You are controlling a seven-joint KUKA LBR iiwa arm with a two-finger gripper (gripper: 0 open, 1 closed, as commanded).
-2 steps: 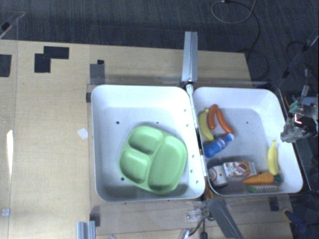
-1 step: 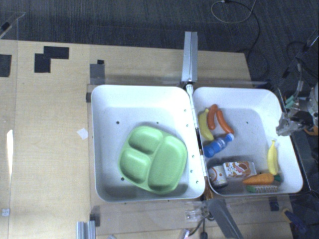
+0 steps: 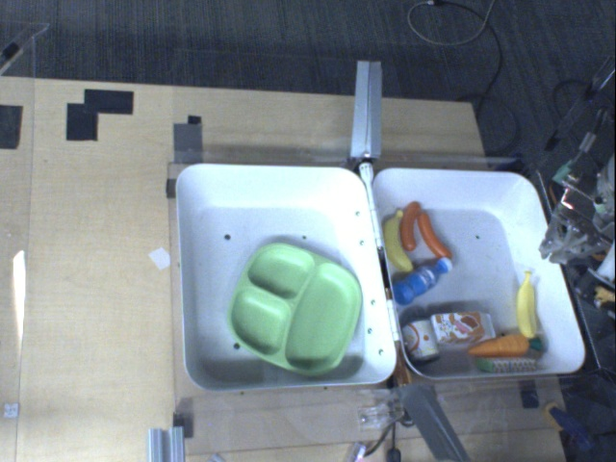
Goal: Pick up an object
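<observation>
Nothing looks picked yet; the whole lift seems left to do. Largest first: the green divided tray (image 3: 296, 306) lies alone in the left bin (image 3: 207, 200). The right bin (image 3: 500, 195), toward the desk's right edge, holds the small candidates: a carton (image 3: 445, 332) by its near wall, its print too small to read, an orange carrot (image 3: 500, 346), two sausages (image 3: 423, 229), a blue bottle (image 3: 419, 282) and a yellow banana (image 3: 526, 303). The claw (image 3: 568, 239) hangs over that bin's right rim; whether it is open or closed I cannot tell
</observation>
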